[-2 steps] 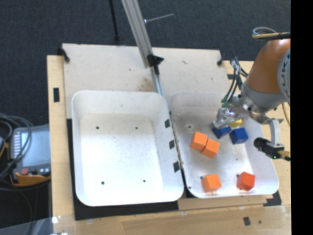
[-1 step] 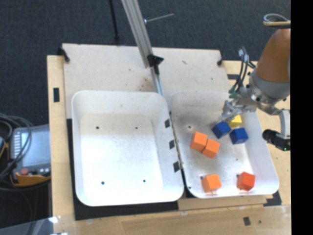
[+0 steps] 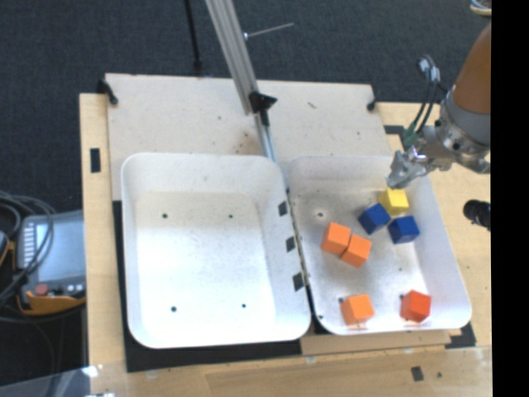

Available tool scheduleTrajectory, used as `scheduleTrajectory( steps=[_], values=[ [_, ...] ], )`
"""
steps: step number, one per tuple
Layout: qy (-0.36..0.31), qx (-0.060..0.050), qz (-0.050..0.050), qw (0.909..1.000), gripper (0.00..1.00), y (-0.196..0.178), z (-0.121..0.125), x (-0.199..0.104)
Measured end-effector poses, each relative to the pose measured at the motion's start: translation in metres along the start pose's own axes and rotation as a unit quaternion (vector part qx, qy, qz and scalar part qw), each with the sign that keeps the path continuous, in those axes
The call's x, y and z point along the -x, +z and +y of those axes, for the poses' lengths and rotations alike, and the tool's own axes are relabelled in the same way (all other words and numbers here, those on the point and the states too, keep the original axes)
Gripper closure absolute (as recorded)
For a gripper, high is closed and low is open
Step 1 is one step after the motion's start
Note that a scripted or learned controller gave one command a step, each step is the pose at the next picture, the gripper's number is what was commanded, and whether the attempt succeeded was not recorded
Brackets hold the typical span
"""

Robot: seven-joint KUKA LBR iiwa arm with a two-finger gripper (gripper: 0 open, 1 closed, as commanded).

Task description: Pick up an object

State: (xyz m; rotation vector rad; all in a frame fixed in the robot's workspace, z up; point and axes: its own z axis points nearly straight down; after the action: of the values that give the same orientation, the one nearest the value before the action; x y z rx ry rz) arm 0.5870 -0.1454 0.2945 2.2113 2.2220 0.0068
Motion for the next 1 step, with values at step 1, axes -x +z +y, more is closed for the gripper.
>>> scheduleTrajectory(
  steps=[1],
  values=[
    [0.001,-0.003,0.001,1.0000,1.00,0.0144,0.0019,-0.0454]
  ],
)
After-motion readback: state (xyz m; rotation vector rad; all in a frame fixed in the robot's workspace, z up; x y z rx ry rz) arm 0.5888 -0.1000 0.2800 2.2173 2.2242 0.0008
